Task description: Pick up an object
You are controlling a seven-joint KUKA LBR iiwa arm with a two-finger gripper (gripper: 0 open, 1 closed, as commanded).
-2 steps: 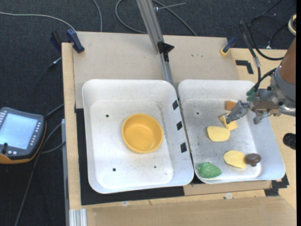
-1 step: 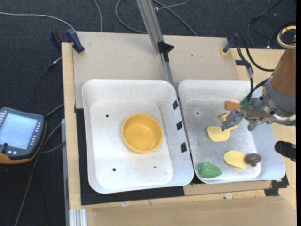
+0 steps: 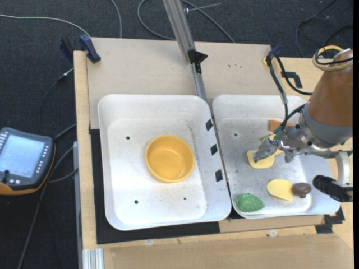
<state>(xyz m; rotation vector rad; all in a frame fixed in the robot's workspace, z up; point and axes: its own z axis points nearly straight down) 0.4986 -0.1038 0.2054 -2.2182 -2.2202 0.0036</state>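
- I am bringing the gripper (image 3: 268, 150) down into the right bin (image 3: 241, 108), and it is sitting right over a pale yellow object (image 3: 261, 161) that lies near the bin's middle.
- The fingers are pointing down-left at that piece; from this slanted view I cannot tell whether they are apart or closed, and I am not seeing the piece between them, so I am not counting it as held.
- To do this step well, I am wanting the tips to straddle the yellow piece across its narrow side and to reach the bin floor before any squeeze.
- Other candidates are lying close by: a second yellow piece (image 3: 280, 189) touching a small brown object (image 3: 302, 189) toward the near rim, a green lump (image 3: 249, 202) at the near-left corner, and an orange bit (image 3: 275, 125) partly hidden behind the wrist.
- The yellow bowl (image 3: 170, 158) is sitting alone in the left bin (image 3: 115, 116), well apart from the arm.
- I am judging the risk to be a flat piece sliding out sideways, so a slow, centred lift is looking safest.
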